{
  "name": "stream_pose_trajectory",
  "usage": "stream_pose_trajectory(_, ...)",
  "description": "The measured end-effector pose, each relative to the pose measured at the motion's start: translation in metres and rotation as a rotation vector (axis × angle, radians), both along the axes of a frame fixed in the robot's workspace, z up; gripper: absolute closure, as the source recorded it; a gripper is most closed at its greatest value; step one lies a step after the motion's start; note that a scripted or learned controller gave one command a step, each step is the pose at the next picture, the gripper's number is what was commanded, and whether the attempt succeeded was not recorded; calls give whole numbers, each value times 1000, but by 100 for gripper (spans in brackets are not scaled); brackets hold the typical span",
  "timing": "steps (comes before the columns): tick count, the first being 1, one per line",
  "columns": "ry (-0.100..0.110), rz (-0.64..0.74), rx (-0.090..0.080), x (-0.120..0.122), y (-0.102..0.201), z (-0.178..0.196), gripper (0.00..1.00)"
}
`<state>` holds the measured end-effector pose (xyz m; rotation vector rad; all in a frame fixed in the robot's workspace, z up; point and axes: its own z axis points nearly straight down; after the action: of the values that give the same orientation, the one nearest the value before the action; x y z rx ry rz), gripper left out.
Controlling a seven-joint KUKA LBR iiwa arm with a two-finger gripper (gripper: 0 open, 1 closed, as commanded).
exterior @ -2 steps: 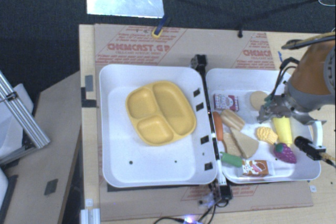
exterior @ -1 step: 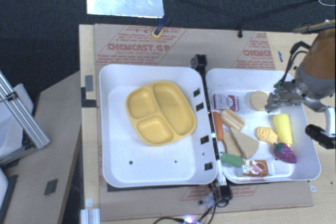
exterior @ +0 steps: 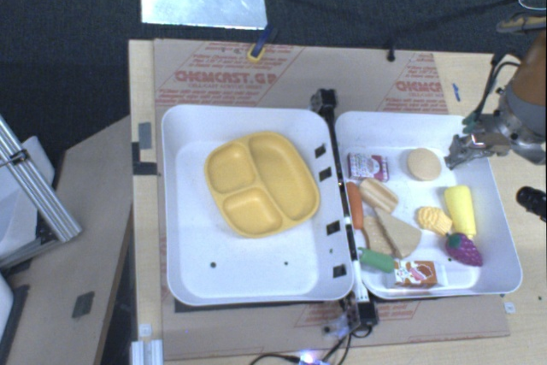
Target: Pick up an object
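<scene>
Bins side by side: left bin point(exterior: 184, 269) holds a yellow divided tray point(exterior: 261, 182); right bin point(exterior: 504, 265) holds toy food, including a round bun point(exterior: 423, 164), corn point(exterior: 460, 209), grapes point(exterior: 464, 250), carrot point(exterior: 355, 205) and packets. Gripper point(exterior: 466, 148) hovers over the right bin's far right corner, just beside the bun; finger spread cannot be told.

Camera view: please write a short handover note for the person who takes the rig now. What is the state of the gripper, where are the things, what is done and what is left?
Gripper: at the right bin's upper right edge, nothing seen between its fingers; whether open or shut is unclear.
Right bin: round biscuit, yellow block, corn, grapes, carrot, bread pieces, two packets.
Left bin: yellow divided plate.
Done: nothing lifted yet.
Left: pick one object; the biscuit lies nearest.
</scene>
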<state>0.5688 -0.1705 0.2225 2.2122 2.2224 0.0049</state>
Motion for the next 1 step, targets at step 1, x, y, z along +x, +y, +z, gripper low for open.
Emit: stream_pose_trajectory(1,3,4,2,20,47,-8,100)
